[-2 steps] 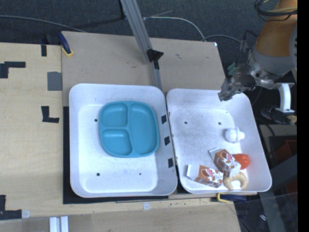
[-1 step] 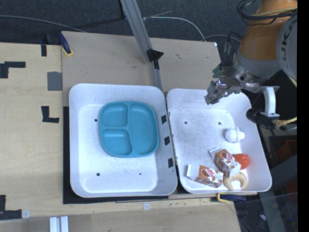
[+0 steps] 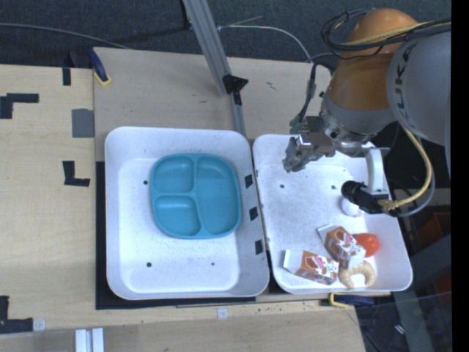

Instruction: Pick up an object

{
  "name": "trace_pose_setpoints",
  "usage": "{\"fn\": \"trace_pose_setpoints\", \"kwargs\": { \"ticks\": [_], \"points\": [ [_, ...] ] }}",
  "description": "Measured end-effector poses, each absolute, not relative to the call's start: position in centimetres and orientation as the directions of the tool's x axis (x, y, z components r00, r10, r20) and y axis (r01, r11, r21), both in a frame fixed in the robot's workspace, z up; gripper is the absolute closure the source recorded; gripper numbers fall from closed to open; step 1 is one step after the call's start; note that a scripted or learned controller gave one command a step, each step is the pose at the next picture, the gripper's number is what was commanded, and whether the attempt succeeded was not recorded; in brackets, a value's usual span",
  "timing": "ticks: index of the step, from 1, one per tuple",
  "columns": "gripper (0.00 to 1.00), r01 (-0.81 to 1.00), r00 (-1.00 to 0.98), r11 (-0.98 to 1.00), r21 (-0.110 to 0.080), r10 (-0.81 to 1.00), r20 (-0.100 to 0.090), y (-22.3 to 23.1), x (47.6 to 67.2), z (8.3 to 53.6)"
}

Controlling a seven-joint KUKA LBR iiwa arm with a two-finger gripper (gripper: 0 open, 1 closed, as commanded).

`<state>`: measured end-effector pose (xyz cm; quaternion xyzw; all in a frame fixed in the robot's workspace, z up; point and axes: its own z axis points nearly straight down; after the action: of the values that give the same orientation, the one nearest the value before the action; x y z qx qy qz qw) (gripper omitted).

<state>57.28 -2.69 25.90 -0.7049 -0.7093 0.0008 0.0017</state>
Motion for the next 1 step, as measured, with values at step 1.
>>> {"fn": "trace_pose_setpoints", "kwargs": {
  "ticks": [1],
  "points": [
    [1.00, 1.000, -0.007, 0.007, -0.003, 1.000, 0.002, 2.30, 55.65, 26.13]
  ]
}}
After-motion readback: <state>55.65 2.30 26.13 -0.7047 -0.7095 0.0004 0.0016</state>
